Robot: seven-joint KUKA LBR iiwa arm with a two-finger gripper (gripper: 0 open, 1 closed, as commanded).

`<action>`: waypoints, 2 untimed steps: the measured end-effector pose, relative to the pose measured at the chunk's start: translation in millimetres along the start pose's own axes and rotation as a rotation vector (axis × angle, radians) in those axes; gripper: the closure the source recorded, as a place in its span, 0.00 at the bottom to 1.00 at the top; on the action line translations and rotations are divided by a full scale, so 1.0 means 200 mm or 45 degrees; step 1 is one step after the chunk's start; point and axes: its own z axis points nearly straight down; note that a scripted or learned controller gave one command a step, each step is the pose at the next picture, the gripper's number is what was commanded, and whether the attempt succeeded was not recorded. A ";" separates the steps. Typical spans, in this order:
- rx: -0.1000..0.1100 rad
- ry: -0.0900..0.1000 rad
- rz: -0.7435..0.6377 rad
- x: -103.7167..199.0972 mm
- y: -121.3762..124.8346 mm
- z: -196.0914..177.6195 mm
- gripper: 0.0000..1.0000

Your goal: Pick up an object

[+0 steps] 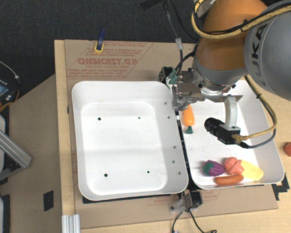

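The arm's orange band and grey wrist cover much of the right bin [269,166]; whether the tool [183,103] is open or closed cannot be told. Just below it an orange toy carrot [187,116] with a green tip lies near the bin's left wall. Purple grapes [214,168], a pink piece [234,165], a yellow piece [252,171] and a red sausage [228,180] crowd the front edge. The left bin [87,93] offers open room.

You have dark carpet [34,13] behind the gripper's side, a brown cardboard sheet [111,57] covering the bench, and an aluminium rail [9,147] far left of it.
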 end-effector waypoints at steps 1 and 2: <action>-0.025 0.003 -0.007 0.09 -0.10 -0.54 1.00; -0.008 0.001 -0.005 0.11 -0.34 -0.63 1.00</action>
